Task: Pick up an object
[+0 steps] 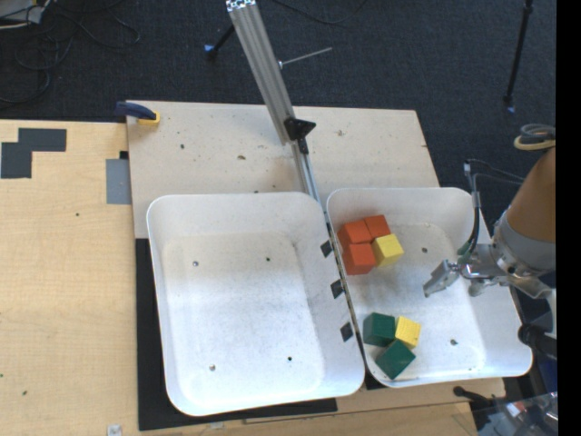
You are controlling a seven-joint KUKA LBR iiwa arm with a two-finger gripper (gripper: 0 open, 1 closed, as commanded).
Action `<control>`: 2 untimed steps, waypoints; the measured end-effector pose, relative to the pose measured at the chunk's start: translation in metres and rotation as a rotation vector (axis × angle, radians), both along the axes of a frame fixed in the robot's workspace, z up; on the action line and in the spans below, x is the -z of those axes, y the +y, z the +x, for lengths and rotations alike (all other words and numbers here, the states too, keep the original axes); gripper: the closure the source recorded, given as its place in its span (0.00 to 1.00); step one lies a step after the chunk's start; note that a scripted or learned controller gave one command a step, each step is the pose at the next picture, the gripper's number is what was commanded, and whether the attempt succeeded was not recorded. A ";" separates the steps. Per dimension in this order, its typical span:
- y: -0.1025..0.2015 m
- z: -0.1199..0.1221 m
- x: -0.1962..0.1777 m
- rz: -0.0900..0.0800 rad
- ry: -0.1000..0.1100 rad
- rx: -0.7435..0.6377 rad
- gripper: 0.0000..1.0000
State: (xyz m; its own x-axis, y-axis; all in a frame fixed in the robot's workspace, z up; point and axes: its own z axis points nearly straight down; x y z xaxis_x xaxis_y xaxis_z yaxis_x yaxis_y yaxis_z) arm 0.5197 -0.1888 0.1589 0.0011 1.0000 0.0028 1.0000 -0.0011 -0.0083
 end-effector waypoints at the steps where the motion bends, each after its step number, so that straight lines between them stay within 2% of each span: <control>1: 0.008 0.002 0.048 0.001 0.000 0.003 0.00; 2: 0.006 0.002 0.035 -0.001 -0.003 0.008 1.00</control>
